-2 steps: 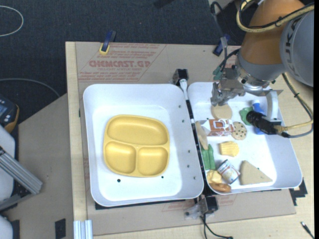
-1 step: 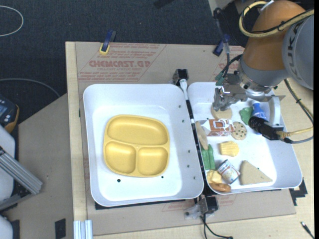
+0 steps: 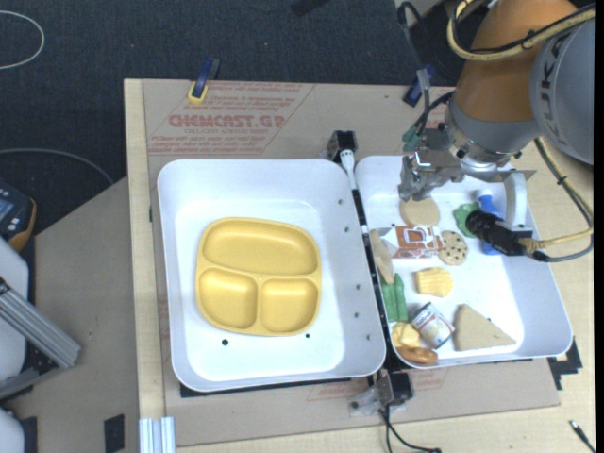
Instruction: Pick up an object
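We see the gripper point(image 3: 416, 189) low in the right bin point(image 3: 543, 319), at its 11 o'clock corner, just above a tan round piece point(image 3: 421, 212); whether it grasps anything, we cannot tell. More small things lie at 6 o'clock from it: a cookie point(image 3: 454, 248), a wedge point(image 3: 479, 328), a can point(image 3: 432, 327). The left bin point(image 3: 179, 253) holds a yellow tray point(image 3: 257, 275).

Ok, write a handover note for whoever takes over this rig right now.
Hand: low over the far end of the right white bin, above a round tan cookie-like piece; nothing visibly held.
Items: small toy foods, including a tan triangular wedge, lie in that bin. The yellow three-compartment plate sits in the left white bin.
Done: nothing lifted.
Left: grasp and raise one object.
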